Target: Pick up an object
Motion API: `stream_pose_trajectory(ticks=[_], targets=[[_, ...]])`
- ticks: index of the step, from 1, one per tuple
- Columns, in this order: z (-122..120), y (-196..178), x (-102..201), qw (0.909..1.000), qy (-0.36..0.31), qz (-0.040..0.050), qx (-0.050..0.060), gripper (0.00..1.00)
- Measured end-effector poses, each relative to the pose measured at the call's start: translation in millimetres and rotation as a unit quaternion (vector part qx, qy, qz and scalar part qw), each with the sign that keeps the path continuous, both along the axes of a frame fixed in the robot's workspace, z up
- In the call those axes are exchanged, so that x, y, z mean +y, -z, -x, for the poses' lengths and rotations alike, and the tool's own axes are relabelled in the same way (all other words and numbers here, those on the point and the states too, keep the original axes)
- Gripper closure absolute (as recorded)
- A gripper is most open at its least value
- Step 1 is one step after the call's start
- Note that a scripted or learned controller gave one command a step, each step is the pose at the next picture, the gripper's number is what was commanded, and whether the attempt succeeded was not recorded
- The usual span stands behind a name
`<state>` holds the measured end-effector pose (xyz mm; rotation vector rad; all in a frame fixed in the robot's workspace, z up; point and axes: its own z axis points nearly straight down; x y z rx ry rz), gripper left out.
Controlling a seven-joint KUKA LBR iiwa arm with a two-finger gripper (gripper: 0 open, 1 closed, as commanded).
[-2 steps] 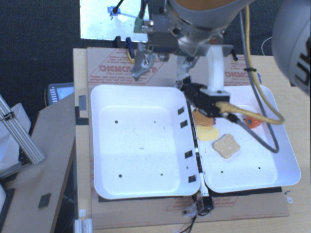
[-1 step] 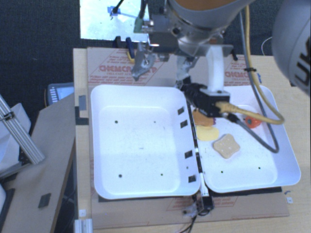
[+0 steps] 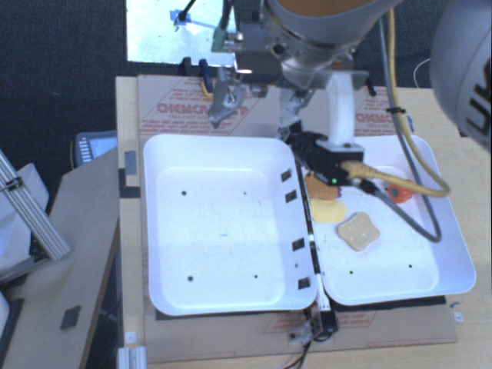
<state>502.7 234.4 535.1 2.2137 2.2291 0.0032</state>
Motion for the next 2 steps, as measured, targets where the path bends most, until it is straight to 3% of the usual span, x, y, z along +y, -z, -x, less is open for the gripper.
stream_pose_trajectory(ticks=[2], targets=[[0.0,0.0,0.0,1.0000,0.000,0.0000,0.000,0.00]])
